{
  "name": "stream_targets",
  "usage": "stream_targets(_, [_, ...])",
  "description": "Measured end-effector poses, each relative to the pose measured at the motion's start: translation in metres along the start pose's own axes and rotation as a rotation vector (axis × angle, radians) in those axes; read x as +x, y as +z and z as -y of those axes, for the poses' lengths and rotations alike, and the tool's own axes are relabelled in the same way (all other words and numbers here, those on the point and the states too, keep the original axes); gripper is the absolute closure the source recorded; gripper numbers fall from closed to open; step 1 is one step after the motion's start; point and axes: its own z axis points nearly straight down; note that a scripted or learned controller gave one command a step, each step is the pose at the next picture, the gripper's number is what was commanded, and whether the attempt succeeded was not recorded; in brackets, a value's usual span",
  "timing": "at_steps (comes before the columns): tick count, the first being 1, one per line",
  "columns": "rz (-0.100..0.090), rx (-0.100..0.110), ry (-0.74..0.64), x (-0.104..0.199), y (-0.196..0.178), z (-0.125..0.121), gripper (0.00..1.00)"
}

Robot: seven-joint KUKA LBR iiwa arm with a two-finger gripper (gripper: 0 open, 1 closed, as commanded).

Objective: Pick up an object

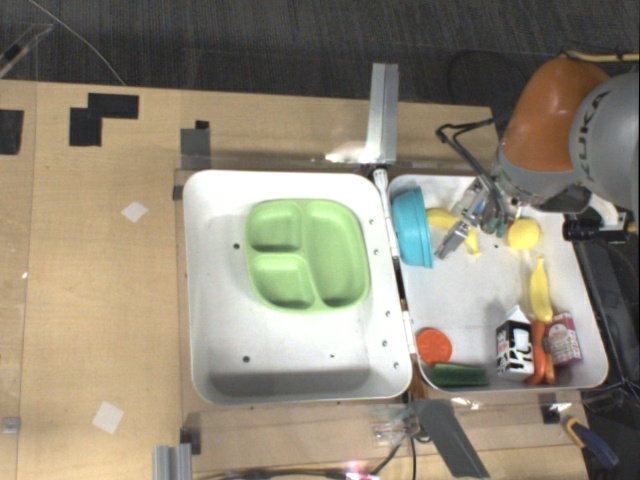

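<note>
1 gripper (pixel 462 234) | grip state unclear | yellow lemon (pixel 523 233) just right of it

The arm (pixel 575 118) runs off the frame's right edge. At upper right, the gripper (pixel 466 230) covers part of a yellow item (pixel 440 217), whose shape stays unclear.

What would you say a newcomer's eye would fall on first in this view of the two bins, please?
Probably the green divided tray, lying alone in the middle of the left bin. Next, the grey arm with its orange band reaching in from the right, its gripper low over the back of the right bin beside a blue bowl propped on edge against the left wall. Small toy foods crowd that bin's front right corner.
</note>
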Motion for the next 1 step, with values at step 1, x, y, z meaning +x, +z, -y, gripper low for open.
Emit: stream_targets(1, [0.003,0.0,0.086,0.019,0.0283,0.0359,0.0])
